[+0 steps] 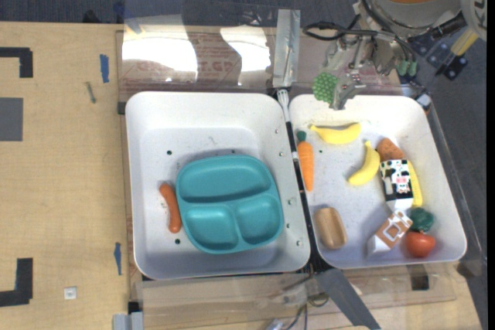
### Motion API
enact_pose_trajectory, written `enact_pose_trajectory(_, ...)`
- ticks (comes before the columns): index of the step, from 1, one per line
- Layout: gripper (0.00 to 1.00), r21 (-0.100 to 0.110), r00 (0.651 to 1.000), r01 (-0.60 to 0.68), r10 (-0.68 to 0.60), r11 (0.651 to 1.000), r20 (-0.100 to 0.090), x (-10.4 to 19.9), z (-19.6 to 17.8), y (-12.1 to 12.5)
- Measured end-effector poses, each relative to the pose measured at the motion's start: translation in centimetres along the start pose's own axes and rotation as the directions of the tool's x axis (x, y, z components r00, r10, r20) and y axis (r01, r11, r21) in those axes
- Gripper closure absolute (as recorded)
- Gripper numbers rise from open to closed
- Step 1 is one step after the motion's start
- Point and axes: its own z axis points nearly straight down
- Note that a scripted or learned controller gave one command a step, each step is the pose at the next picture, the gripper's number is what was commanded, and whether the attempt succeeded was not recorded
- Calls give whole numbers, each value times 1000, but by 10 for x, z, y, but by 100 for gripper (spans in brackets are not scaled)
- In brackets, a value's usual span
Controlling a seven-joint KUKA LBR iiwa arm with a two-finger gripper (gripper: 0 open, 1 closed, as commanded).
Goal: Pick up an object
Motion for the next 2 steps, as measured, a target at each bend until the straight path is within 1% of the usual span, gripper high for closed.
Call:
enact_pose_trajectory(1,100,2,999,-54,54,999,-2,-6,-17,-9)
enact_pose_trajectory(2,100,0,996,94,-94,996,-8,-5,-11,-7)
